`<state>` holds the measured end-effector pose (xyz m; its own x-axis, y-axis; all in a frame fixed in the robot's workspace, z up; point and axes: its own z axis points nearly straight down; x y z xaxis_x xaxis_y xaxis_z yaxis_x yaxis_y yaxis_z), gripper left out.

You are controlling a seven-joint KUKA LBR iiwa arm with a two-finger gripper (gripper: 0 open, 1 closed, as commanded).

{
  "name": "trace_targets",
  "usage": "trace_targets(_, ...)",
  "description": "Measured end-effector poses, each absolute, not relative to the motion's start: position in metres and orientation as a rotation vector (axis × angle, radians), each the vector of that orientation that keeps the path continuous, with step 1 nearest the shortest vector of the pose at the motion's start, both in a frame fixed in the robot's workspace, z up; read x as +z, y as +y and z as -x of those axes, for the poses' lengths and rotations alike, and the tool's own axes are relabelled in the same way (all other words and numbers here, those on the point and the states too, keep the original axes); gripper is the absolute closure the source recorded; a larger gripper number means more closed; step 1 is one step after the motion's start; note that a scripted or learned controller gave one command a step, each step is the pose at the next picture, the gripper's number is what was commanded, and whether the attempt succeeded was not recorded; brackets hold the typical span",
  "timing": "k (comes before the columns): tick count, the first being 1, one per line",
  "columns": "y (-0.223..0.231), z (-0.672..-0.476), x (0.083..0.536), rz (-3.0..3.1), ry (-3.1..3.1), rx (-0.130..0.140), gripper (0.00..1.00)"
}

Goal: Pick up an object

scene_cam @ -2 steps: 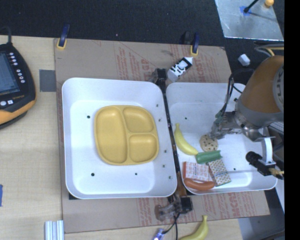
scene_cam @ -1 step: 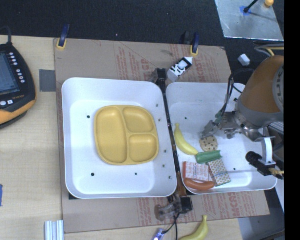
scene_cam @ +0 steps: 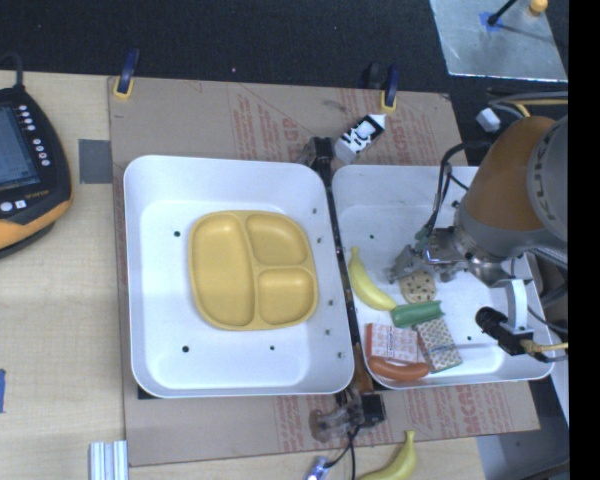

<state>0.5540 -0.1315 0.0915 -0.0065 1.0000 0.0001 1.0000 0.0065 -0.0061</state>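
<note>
A yellow plate point(scene_cam: 252, 268) is being kept in the left bin point(scene_cam: 150, 358). In the right bin point(scene_cam: 380, 193), a banana point(scene_cam: 366, 283), a cracker point(scene_cam: 415, 288) and a green pepper point(scene_cam: 417, 314) are being crowded together. The gripper point(scene_cam: 420, 261) is being held over the cracker; its fingers cannot be made out.

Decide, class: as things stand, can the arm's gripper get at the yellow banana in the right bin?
Probably yes. The gripper hangs low in the right bin, just right of the banana. The banana lies along the bin's left wall with nothing on top of it, though that wall leaves little room on one side.
</note>
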Motion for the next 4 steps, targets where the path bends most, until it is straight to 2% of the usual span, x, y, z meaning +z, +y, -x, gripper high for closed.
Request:
trace_targets(1,-0.133,-0.555,0.103,2.210,-2.228,0.006,1.00)
trace_targets(2,-0.133,-0.555,0.102,2.209,-2.229,0.007,0.00)
trace_targets(3,-0.134,-0.555,0.113,2.208,-2.230,0.007,1.00)
trace_targets(4,-0.134,-0.555,0.113,2.207,-2.230,0.008,0.00)
